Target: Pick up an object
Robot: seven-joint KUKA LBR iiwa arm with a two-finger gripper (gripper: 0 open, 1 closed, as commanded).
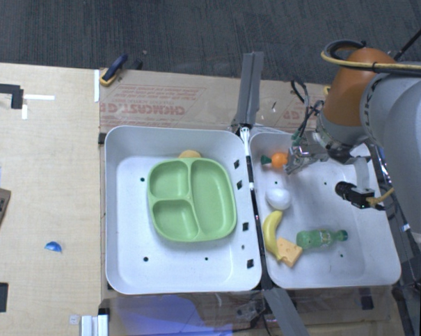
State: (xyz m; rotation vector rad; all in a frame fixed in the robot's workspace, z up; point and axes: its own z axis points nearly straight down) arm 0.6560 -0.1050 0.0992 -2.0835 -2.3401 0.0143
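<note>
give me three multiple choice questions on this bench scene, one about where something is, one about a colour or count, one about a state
1. Where does the green divided plate lie?
A. in the left bin
B. in the right bin
C. on the bare bench

2. How many compartments does the plate have?
A. two
B. three
C. five

3. How does the green bottle rest?
A. upright
B. on its side
C. standing on the plate

Answers:
1. A: the plate sits on the floor of the left bin, while the banana, white egg and cheese wedge lie in the right bin.
2. B: one long section and two smaller ones show.
3. B: it lies flat on the bin floor, cap toward the view's right. The gripper is near the small orange object.
</note>
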